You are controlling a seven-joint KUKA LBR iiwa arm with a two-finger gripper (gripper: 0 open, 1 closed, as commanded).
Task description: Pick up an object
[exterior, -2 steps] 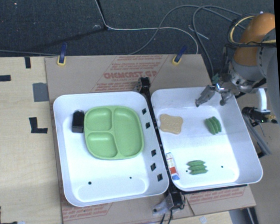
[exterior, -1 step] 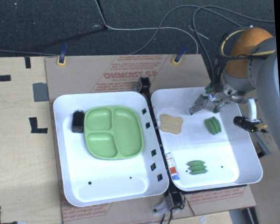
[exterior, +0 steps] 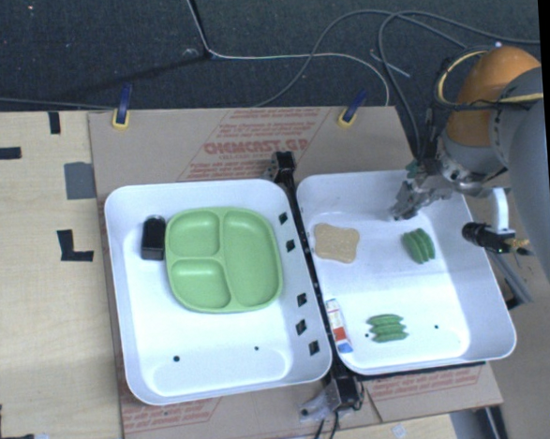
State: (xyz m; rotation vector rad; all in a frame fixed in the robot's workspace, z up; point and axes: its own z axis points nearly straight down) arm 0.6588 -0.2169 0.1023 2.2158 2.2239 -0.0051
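Green pickle [exterior: 418, 245] lies right of centre in the right bin [exterior: 471, 341], just below my gripper [exterior: 407, 205], which hovers at the bin's upper part; I cannot tell how its jaws stand. I'd drop straight over the pickle's middle, straddling its short width. Tan bread [exterior: 337, 242] sits to the left, green beans [exterior: 387, 327] lower down.

cardboard sheet [exterior: 250, 136] under bins | blue clamp [exterior: 121, 106] | yellow clamp [exterior: 352, 111] | cables [exterior: 338, 45]
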